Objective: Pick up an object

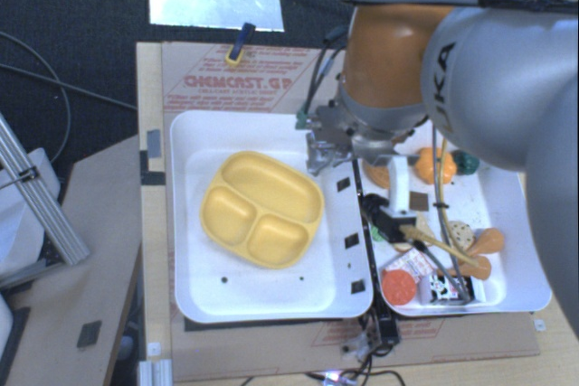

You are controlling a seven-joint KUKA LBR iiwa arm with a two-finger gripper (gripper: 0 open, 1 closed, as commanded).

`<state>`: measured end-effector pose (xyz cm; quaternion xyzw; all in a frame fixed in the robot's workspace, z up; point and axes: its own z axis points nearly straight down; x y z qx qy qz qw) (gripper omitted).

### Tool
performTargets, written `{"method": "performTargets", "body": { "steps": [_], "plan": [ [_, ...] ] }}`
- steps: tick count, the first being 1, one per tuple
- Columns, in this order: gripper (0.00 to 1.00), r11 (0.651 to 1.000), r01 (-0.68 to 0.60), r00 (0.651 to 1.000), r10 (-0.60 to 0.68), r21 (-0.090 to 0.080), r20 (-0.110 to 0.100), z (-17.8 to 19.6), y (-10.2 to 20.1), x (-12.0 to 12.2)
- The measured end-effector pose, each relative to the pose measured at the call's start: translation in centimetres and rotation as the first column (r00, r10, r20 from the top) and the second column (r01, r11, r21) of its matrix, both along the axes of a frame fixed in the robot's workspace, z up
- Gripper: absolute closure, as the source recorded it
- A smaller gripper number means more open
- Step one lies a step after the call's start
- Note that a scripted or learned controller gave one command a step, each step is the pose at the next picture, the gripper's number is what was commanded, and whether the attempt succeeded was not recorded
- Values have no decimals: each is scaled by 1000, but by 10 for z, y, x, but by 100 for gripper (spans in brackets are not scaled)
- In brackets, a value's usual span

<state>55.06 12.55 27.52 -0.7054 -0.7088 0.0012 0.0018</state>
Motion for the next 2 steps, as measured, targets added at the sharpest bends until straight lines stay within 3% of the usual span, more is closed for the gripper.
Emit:
{"method": "performTargets", "body": {
  "steps": [1,2],
  "plan": [
    [100,1000,0,1000,0,-1,4,9,-2,5],
    [100,1000,2,1000,-2,0,17,99,-5,62]
  ]
}}
